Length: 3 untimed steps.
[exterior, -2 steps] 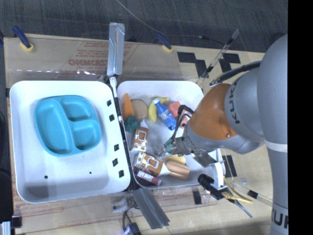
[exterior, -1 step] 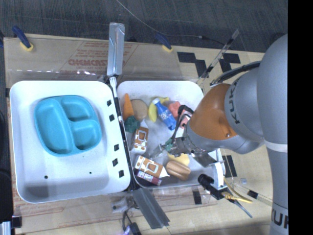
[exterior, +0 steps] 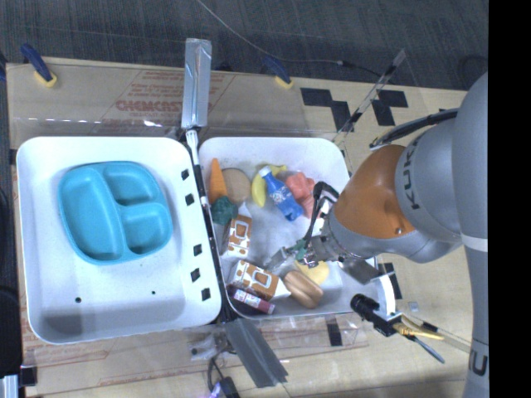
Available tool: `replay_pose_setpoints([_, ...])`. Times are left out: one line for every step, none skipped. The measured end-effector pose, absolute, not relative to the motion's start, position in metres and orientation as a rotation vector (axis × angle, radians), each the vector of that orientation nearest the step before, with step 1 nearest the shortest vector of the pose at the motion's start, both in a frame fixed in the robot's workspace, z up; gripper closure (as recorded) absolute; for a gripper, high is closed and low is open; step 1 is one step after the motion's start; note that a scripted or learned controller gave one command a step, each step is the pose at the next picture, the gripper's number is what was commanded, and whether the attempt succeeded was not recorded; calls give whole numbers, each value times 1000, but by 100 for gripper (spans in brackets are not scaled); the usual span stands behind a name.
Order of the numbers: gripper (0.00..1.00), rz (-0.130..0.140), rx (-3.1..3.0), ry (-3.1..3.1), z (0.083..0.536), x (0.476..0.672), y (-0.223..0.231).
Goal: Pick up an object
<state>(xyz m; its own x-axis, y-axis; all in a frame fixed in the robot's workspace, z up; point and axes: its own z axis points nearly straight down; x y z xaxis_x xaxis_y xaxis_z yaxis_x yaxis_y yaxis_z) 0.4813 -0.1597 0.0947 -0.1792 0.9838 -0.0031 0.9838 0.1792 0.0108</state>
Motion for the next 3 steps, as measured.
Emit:
replay_pose_setpoints([0, -12, 1912, 2486, 91, 535, -118])
replay_pose_setpoints([0, -7, 2139, 2309, 91, 587, -144])
replay_pose_setpoints([0, -29, 2075, 2374, 90, 634, -134])
